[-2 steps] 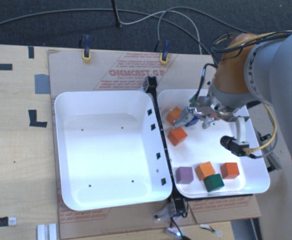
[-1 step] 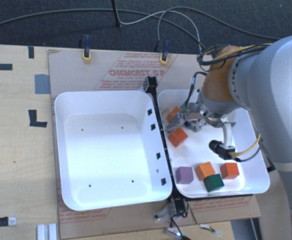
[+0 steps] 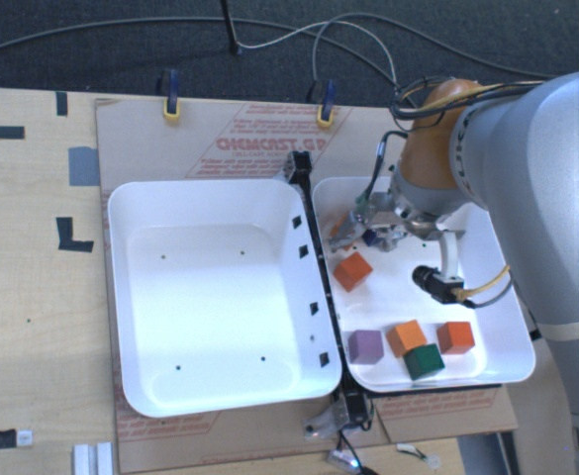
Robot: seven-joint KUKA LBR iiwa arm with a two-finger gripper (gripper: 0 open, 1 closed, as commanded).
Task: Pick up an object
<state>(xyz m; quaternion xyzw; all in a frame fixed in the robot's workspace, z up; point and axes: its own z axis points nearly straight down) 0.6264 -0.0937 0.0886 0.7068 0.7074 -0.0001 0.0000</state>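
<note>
Five blocks: you see them in the right bin (image 3: 507, 364); the left bin (image 3: 121, 265) is beside it.
Nearest target: the orange block (image 3: 352, 269), near the bin's left wall, tilted.
Other blocks: purple block (image 3: 366, 346), orange-yellow block (image 3: 406, 337), green block (image 3: 425, 361), red-orange block (image 3: 455, 337), grouped by the front edge.
Gripper (image 3: 368, 228): low near the bin's back left corner; you cannot tell its opening or any load.
Advice: center over one block, away from the wall, then descend straight.

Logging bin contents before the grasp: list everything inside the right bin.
The right bin holds five blocks: an orange block near the divider, then purple, orange, green and red-orange along the front. The end effector and wrist cover the rear floor.
</note>
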